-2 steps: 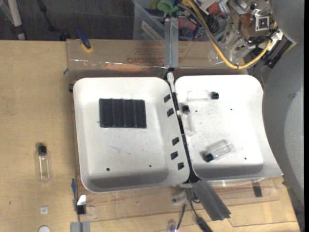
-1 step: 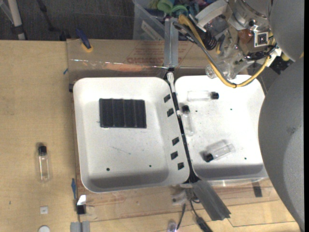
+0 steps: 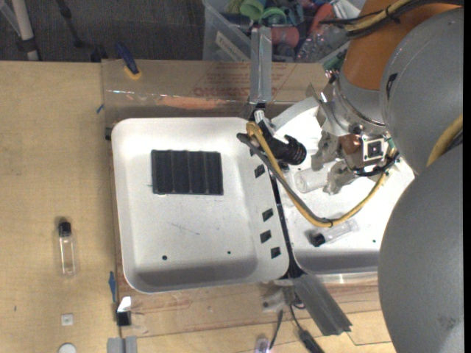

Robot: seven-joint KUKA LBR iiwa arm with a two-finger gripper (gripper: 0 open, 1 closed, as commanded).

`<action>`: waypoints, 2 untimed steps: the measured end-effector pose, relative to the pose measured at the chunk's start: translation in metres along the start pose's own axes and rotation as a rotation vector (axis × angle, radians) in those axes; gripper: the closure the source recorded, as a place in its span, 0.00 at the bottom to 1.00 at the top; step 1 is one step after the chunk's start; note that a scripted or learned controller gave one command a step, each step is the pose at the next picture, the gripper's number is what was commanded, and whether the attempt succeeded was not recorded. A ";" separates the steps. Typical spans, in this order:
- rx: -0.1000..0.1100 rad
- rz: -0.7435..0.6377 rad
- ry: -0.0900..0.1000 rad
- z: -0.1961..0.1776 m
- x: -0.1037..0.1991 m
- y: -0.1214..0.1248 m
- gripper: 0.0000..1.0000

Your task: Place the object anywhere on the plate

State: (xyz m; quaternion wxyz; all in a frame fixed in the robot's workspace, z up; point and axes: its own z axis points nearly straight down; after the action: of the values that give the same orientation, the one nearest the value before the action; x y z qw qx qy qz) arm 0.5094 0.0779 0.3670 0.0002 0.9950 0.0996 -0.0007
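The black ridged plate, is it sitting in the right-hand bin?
No, the black ridged plate lies in the left bin, while the gripper hangs over the right bin.

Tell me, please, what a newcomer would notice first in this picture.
First comes the big grey arm with its orange band, filling the right side above the right bin. Next comes the dark ribbed rectangle lying flat in the left bin. A yellow cable loops below the gripper.

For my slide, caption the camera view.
Arm's tool over the right bin; black plate in the left bin.
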 end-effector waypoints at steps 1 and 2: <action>-0.002 -0.094 0.003 -0.067 -0.022 -0.043 1.00; 0.001 -0.001 -0.004 0.089 -0.021 -0.049 1.00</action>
State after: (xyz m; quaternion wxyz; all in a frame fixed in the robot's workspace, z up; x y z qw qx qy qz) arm 0.4787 0.1216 0.2780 -0.0001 0.9950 0.1002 -0.0025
